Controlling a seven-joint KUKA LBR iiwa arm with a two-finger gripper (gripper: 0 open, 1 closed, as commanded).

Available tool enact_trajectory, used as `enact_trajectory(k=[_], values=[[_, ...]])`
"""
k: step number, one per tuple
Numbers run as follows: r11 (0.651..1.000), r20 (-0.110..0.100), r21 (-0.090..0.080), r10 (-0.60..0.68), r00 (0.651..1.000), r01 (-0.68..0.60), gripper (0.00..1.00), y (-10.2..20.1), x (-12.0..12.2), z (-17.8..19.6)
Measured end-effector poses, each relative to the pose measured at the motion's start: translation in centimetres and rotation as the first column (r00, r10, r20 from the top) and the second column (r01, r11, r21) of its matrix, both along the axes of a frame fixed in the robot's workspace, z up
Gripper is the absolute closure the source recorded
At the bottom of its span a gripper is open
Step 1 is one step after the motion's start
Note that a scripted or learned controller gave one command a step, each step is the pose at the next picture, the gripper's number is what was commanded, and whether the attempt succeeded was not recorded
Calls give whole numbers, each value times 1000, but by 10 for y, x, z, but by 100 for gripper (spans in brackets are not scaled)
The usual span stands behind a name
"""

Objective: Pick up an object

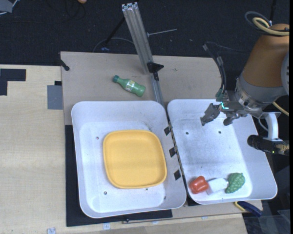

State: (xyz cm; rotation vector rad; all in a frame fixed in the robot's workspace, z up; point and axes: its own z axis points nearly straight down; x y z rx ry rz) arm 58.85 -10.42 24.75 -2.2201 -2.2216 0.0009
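— Gripper (219, 116) first: we see it above the right bin's (256, 191) far end, fingers spread, nothing between them.

— And objects? We find a red piece (198, 184), white piece (217, 185) and green piece (235, 182) clustered at the near edge; a yellow plate (134, 158) sits left.

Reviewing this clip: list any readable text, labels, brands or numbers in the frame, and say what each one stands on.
No text here can be read.
green bottle: it has a pale label band, too small and blurred to read.
yellow plate, red pepper, white block, green grapes: no markings visible.
white bins and the gripper: no legible signs or numbers.
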Motion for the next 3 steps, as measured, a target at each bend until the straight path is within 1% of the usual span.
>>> enact_trajectory(k=[1, 2, 3], values=[[1000, 0, 0, 0, 1000, 0, 0, 0, 0, 0], [1000, -5, 0, 1, 1000, -1, 0, 6, -2, -62], [1000, -5, 0, 0, 1000, 0, 0, 1, -6, -123]])
